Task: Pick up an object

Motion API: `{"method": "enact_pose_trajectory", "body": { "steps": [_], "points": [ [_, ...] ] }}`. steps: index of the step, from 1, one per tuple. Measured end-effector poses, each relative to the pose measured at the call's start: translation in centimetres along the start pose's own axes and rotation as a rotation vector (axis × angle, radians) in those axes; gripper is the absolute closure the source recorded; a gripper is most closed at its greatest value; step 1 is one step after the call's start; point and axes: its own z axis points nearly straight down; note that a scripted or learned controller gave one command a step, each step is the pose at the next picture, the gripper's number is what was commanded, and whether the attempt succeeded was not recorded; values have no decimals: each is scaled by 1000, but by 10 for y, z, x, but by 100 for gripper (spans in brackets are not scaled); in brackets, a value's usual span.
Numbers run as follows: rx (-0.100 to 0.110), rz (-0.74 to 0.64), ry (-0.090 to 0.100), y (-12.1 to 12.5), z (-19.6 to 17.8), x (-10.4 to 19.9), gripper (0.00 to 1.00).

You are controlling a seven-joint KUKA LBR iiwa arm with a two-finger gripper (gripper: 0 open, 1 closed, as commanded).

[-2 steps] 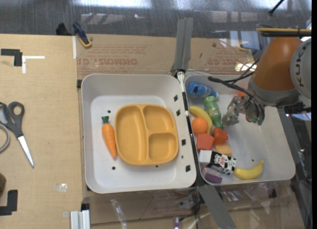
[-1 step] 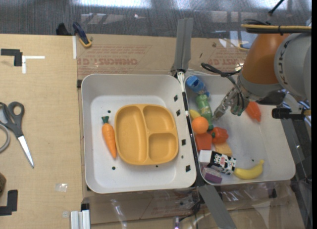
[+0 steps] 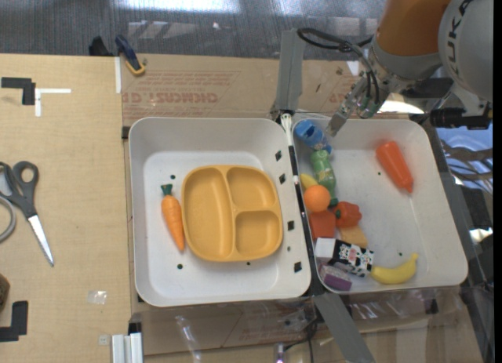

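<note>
My gripper [image 3: 339, 122] hangs over the back left corner of the right bin [image 3: 439, 197], just right of a blue cup-like toy [image 3: 307, 131]; nothing shows in it. Along that bin's left side lie a green bottle [image 3: 321, 165], an orange ball [image 3: 317, 197], a red toy [image 3: 346, 214], a cow-patterned box [image 3: 350, 256] and a purple piece [image 3: 337, 280]. A banana [image 3: 394, 270] lies at the front. Apart from the rest, near the back right, lies an orange-red vegetable [image 3: 394, 165].
The left bin [image 3: 149, 275] holds a yellow divided plate [image 3: 233, 212] and a carrot [image 3: 173, 219] beside it. Scissors [image 3: 27, 205] lie on the bench at far left. A blue clip [image 3: 129, 54] sits on the cardboard behind the bins.
</note>
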Motion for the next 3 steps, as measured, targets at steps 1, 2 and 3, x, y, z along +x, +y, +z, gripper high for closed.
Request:
{"method": "enact_pose_trajectory", "body": {
  "steps": [1, 2, 3],
  "points": [
    [2, 133, 2, -30, 4, 97, 100],
    [1, 183, -1, -18, -93, 31, 100],
    [4, 369, 3, -11, -28, 86, 100]
  ]
}}
